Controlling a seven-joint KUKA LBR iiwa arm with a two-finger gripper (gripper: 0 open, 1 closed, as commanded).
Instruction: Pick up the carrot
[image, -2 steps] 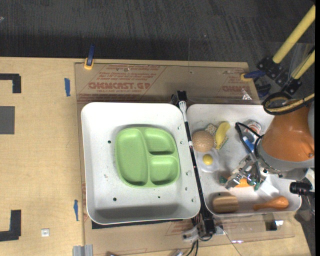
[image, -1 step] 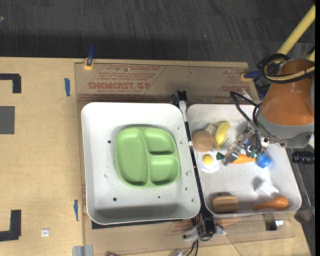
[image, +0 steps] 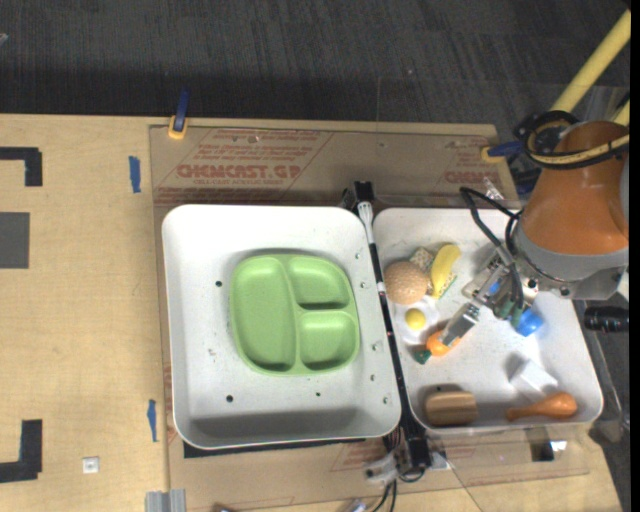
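Note:
The carrot (image: 434, 348) is a short orange piece with a green end, lying in the right bin (image: 570, 345) near its left wall. My gripper (image: 453, 335) reaches down and to the left from the orange-banded wrist (image: 575, 205), and its tip sits right at the carrot's upper right end, touching or nearly touching it. The carrot rests low on the bin floor.
Around the carrot lie a small yellow ball (image: 415, 320), a beige round item (image: 405, 282) and a banana (image: 443, 268). A blue object (image: 527, 322), a white piece (image: 530, 372), a brown block (image: 450, 406) and a long orange tapered item (image: 545, 408) share that bin. The left bin (image: 190, 330) holds a green divided plate (image: 262, 310).

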